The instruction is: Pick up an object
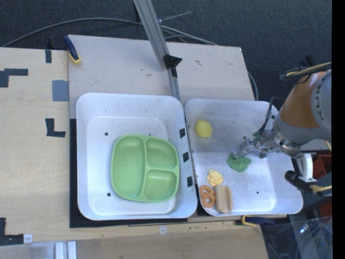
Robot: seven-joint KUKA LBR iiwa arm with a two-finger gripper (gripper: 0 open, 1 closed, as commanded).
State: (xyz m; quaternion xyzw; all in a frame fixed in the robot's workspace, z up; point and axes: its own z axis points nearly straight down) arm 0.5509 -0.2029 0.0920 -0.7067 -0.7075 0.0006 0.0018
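Two shallow white bins side by side, left bin (86,144), right bin (280,198), wooden bench (27,144) with dark tape marks, metal pole (153,28) slanting down toward the bins, blue-and-yellow clamp (71,49) at the board's corner, cables (81,21) on dark floor

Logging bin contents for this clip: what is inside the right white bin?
The right white bin holds a yellow lemon, a green leafy piece beneath the gripper, a small yellow item, a pretzel and a tan bread roll.

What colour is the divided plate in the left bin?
Light green, seen in the camera view.
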